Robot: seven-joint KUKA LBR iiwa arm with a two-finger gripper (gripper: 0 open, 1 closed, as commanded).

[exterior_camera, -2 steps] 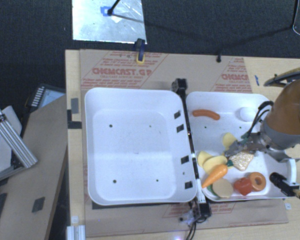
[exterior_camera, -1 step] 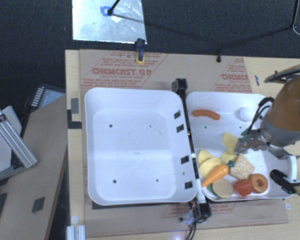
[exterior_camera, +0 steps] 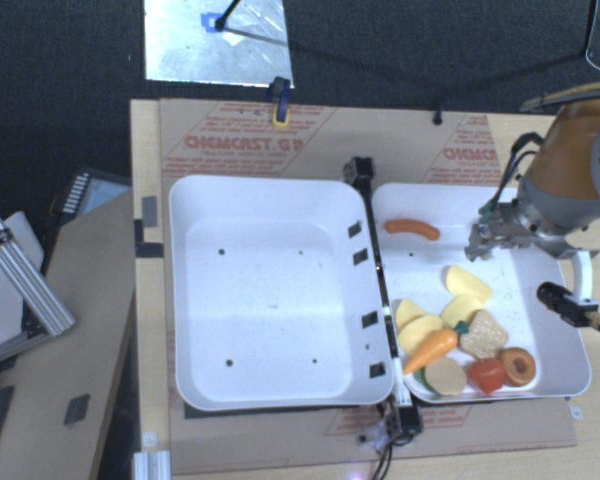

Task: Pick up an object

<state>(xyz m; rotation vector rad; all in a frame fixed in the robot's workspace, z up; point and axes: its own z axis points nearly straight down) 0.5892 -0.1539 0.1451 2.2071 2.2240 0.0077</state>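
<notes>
Camera view: gripper point(exterior_camera: 490, 236) hangs over the right bin point(exterior_camera: 580, 368), just right of the sausage point(exterior_camera: 412, 229) (not touching it); finger spread unreadable, can't tell if anything's held. Toy food pile sits at the bin's near edge: carrot point(exterior_camera: 432, 348), doughnut point(exterior_camera: 518, 365), tomato point(exterior_camera: 487, 374), yellow pieces point(exterior_camera: 467, 284). Left bin point(exterior_camera: 270, 288) beside it.
</notes>
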